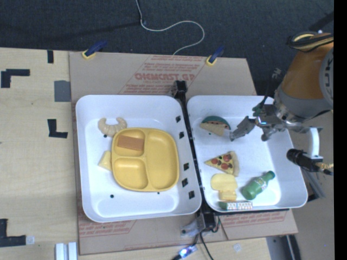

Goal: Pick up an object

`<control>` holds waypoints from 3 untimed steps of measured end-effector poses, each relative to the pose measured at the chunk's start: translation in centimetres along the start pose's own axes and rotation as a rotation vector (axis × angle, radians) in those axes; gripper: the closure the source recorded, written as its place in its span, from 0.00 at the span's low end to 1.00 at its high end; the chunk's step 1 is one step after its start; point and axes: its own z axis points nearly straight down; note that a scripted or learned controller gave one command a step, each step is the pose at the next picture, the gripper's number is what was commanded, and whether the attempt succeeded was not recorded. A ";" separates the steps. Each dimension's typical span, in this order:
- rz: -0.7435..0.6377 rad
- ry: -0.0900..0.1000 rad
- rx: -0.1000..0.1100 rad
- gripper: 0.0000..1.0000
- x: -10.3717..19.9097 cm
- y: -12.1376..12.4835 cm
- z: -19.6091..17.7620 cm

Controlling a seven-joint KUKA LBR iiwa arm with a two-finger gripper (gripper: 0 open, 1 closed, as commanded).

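Observation:
In the right bin (282,199) lie a taco-like toy with a green rim (215,125), a pizza slice (223,162), a pale yellow lump (224,183) and a green bottle (256,185) lying on its side. My gripper (254,130) hovers over the bin's upper right part, to the right of the taco toy and above the pizza slice. It is open: one dark finger (239,129) points left towards the taco toy, the other (269,133) is off to the right, and only white bin floor shows between them.
The left bin (87,112) holds a yellow divided plate (157,167) with a brown toast piece (130,142) on it, a croissant (111,125) and a yellow wedge (105,160). The divider between the bins (187,140) runs just left of the taco toy. The arm's orange band (306,80) stands at the right.

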 end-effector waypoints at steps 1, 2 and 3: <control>-0.003 -0.002 -0.013 0.00 0.0 0.3 -0.7; -0.003 -0.003 -0.008 0.00 -0.1 0.9 5.5; -0.004 -0.003 -0.009 0.00 0.2 1.4 11.8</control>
